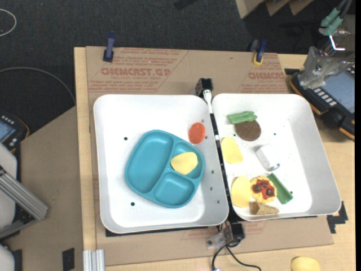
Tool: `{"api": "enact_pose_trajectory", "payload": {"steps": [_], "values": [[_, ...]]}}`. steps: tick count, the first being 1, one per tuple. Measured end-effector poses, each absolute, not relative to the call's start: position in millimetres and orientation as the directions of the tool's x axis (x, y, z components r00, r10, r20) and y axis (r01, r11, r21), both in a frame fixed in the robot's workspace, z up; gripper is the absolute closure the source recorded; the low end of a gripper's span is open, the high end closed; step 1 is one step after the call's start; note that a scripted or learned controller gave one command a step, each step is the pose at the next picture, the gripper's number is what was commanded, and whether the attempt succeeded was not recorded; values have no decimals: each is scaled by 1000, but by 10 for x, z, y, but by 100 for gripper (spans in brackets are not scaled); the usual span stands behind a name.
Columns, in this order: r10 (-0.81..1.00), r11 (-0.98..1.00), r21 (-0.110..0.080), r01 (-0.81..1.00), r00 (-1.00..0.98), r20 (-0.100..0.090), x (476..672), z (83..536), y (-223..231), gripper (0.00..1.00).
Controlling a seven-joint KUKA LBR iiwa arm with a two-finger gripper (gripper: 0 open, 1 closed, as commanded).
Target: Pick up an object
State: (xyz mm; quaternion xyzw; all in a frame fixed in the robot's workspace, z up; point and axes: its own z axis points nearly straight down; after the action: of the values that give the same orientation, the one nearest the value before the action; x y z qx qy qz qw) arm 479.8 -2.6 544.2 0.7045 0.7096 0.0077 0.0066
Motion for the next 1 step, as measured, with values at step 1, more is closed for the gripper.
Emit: {"api": "enact_pose_trajectory", "payload": {"steps": [1], "values": [[1000,1,-19,1000,-1,-1,4776,3657,250,100]]}}
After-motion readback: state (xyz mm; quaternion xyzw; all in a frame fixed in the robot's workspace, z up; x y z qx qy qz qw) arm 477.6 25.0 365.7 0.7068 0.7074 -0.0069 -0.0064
